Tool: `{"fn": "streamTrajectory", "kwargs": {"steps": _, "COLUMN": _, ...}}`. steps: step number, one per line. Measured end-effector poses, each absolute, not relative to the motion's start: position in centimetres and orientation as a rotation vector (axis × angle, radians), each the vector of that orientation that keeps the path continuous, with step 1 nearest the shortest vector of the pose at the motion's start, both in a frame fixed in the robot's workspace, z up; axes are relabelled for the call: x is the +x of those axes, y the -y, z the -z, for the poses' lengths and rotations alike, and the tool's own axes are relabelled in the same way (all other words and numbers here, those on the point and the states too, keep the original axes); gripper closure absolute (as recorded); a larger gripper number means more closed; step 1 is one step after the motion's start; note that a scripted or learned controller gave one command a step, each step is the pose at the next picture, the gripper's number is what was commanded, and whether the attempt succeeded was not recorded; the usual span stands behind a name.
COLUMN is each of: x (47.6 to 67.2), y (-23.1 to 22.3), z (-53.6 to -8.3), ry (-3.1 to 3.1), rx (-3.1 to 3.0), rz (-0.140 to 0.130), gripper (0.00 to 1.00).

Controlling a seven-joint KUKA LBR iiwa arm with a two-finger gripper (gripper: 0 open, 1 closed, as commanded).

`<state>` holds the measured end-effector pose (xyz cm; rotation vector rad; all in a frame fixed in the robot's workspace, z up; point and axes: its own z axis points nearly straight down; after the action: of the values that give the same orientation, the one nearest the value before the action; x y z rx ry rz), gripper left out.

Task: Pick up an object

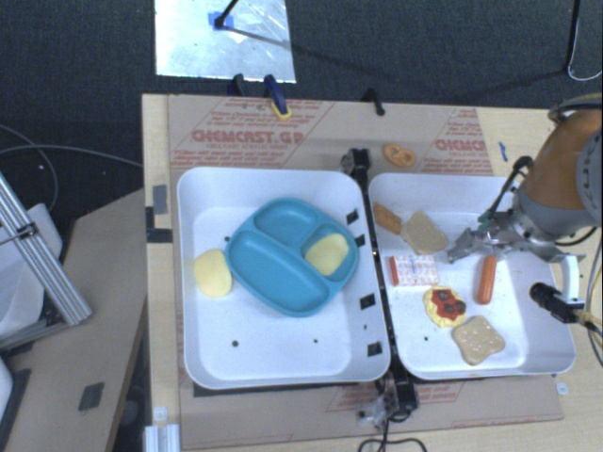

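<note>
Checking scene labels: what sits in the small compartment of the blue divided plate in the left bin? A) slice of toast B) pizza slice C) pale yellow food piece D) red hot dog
C: a pale yellow food piece lies in the small compartment of the blue divided plate; the hot dog, toast and pizza slice lie in the right bin.
</note>
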<state>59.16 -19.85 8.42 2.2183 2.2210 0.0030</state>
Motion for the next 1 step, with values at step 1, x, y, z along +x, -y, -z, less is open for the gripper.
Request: {"fn": "streamTrajectory", "kwargs": {"steps": 1, "x": 56.89, "y": 20.66, "z": -8.44, "ry": -2.223, "rx": 2.220, "rz": 0.001, "gripper": 0.00}}
